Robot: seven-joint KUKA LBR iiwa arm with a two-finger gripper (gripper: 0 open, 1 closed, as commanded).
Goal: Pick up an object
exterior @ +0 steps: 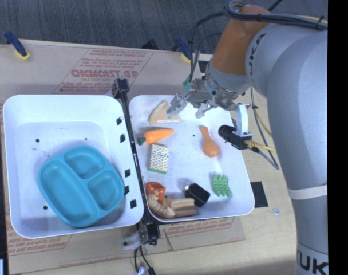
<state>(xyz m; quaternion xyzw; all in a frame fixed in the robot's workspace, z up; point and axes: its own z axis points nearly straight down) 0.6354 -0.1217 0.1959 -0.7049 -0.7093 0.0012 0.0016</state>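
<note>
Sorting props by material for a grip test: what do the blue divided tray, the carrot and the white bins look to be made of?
Blue divided tray: likely moulded plastic, matte, with soft rounded compartment edges. Carrot: probably toy plastic, uniform orange with a slight sheen. White bins: seemingly thin formed plastic, smooth with rounded rims.

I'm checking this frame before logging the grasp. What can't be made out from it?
- Gripper, camera view: fingers small and blurred over the cheese wedge; open or shut, and any contact, unclear.
- Pile in the right bin's near corner: items overlap, so each one's identity is uncertain.
- Arm: its bulk hides the bench behind it.
</note>
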